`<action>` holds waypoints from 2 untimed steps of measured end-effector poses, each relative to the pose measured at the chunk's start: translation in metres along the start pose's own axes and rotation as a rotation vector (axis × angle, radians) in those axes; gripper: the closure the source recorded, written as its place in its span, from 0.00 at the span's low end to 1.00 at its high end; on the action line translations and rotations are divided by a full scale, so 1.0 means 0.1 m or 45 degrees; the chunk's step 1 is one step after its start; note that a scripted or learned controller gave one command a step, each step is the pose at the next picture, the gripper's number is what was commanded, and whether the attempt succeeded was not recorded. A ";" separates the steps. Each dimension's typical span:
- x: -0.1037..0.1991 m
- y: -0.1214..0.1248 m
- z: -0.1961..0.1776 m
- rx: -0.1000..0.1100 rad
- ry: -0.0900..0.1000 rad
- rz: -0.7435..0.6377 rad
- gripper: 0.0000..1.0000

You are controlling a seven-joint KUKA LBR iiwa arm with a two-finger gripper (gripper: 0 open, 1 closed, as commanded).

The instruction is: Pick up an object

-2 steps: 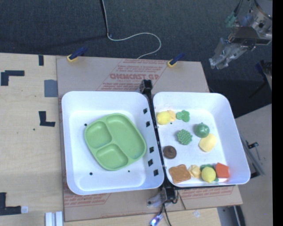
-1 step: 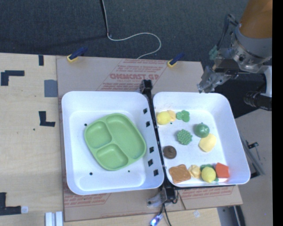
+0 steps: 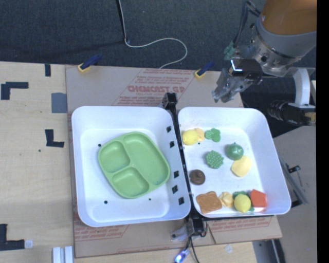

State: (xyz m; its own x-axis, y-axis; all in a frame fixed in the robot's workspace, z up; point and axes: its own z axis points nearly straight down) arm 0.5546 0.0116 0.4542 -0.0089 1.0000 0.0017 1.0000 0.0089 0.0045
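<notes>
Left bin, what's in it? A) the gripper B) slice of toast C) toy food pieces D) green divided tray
D: the green divided tray lies alone in the left bin; the toy food, toast included, sits in the right bin, and the gripper hangs above that bin's far edge.

We see the scene evenly and fairly brightly lit from above, with only soft, short shadows under the green tray (image 3: pixel 133 164) and along the bin walls. The white bins (image 3: pixel 82 128) are close to washed out, yet show no hard glare. The picture is coarse and slightly soft throughout; the arm's orange band (image 3: pixel 288 15) looks mildly blurred.
</notes>
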 end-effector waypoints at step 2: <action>0.98 -0.71 0.97 0.010 -0.003 0.009 1.00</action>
State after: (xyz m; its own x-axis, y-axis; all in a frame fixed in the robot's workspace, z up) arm 0.4833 0.1088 0.3572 -0.0018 1.0000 -0.0007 1.0000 0.0018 -0.0031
